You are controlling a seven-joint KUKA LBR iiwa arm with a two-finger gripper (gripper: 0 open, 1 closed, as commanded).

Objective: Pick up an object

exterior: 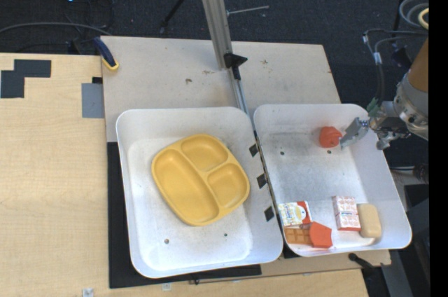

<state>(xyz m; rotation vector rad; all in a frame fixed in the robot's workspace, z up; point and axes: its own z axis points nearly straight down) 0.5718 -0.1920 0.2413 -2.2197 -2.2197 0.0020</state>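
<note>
In the right bin [308, 169], a small red rounded object [329, 136] lies near the far wall. My gripper [365, 136] hangs over that bin's far right edge, just right of the red object. It is open, and nothing sits between its fingers. The left finger [350, 132] reaches almost to the red object. Along the bin's near edge lie a small carton [295, 213], an orange piece [320, 235], a pink box [345, 212] and a tan bread-like block [370, 220].
The left bin [140, 148] holds a yellow divided plate [201, 178]. A metal post [217, 15] rises behind the gap between the bins. Black clips [260, 180] line the wall shared by the two bins.
</note>
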